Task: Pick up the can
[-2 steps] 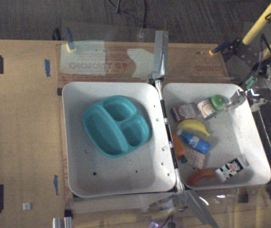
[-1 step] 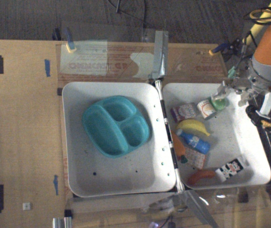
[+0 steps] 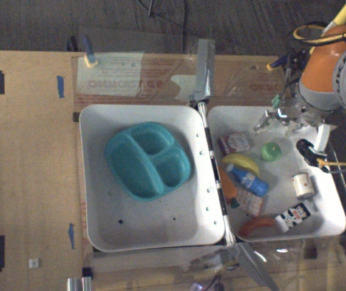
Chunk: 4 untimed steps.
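Observation:
The can [image 3: 303, 185], a small cream cylinder with a tan band, lies on its side near the right wall of the right bin [image 3: 337, 223]. My gripper [image 3: 280, 123] hangs over the far part of that bin, well behind the can and slightly to its left. Its metal fingers stand spread and open, with nothing between them. A green round cup [image 3: 271, 151] sits just in front of the gripper.
Also in the right bin are a banana [image 3: 241, 161], a blue bottle [image 3: 249, 181], a carrot [image 3: 226, 187], a pink packet [image 3: 236, 142], a cow-patterned carton [image 3: 295, 216] and a red sausage [image 3: 258, 225]. The left bin [image 3: 100, 223] holds a teal divided plate [image 3: 148, 160].

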Available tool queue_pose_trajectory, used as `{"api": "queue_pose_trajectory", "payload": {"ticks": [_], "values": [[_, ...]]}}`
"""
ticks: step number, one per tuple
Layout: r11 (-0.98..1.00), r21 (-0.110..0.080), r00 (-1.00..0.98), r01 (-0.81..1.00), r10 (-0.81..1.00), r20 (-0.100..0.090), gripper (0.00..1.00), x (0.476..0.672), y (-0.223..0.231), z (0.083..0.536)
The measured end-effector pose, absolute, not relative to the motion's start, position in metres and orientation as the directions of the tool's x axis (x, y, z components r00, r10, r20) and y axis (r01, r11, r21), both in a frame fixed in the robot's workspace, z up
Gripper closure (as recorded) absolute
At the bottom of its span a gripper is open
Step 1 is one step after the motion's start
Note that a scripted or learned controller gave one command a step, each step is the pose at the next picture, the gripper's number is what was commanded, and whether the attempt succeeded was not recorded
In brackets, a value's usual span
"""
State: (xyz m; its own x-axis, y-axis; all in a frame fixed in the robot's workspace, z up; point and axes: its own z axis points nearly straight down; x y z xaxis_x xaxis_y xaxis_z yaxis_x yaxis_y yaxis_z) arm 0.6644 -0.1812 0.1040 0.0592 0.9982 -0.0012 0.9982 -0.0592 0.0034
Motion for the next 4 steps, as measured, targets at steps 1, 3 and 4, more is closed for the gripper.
{"api": "queue_pose_trajectory", "payload": {"ticks": [1,3,4], "values": [[-0.209,0.010,0.209,0.978,0.978,-0.001,0.00,0.632,-0.137,0.090],[-0.414,0.001,0.414,0.910,0.910,0.002,0.00,0.606,-0.177,0.087],[-0.479,-0.007,0.479,0.878,0.878,0.013,0.00,0.628,-0.201,0.088]]}}
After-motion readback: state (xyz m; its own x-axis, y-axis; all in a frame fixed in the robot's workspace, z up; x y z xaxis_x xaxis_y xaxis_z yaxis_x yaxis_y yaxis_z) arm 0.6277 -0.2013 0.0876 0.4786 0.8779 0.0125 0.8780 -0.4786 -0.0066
